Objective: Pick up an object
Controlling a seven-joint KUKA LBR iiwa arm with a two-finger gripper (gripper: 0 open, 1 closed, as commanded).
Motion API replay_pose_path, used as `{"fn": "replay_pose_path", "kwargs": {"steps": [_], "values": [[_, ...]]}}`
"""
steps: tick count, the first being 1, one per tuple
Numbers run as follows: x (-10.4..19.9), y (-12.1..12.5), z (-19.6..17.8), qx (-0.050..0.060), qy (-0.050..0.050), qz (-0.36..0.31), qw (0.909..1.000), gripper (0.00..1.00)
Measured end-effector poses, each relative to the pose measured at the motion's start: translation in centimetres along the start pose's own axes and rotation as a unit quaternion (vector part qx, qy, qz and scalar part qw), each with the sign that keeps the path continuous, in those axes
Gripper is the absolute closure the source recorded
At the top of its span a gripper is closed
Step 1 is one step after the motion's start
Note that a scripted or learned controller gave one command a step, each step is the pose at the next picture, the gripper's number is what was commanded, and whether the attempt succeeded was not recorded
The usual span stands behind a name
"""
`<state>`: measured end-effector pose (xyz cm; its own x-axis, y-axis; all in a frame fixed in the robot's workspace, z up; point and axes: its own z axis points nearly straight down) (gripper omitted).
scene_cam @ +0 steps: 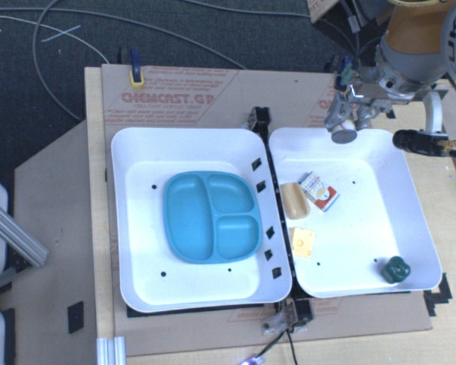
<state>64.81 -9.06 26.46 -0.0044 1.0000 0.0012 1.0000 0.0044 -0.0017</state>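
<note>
The right bin (410, 196) holds a small red, white and blue box (319, 191), a tan bread-like piece (294, 201) beside it, a yellow cheese-like wedge (302, 242) lower down, and a dark green lump (396, 269) near the front right corner. My gripper (342, 125) hangs over the back rim of the right bin, up and to the right of the box, with nothing seen in it. The orange band of the arm sits above it at the top right.
The left bin (137, 226) bears a blue divided plate (213, 216). Black clips run along the seam between the bins. A cardboard sheet lies under both bins, and cables cross the dark floor at the back left.
</note>
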Motion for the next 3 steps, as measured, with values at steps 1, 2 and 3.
{"fn": "replay_pose_path", "kwargs": {"steps": [1, 2, 3], "values": [[5.6, 0.0, -0.3, 0.0, 0.0, 0.0, 1.0, 1.0], [10.9, 0.8, -0.2, -0.002, -0.001, 0.0, 1.0, 1.0], [15.8, 0.5, 2.0, 0.001, 0.0, 0.0, 1.0, 1.0]]}}
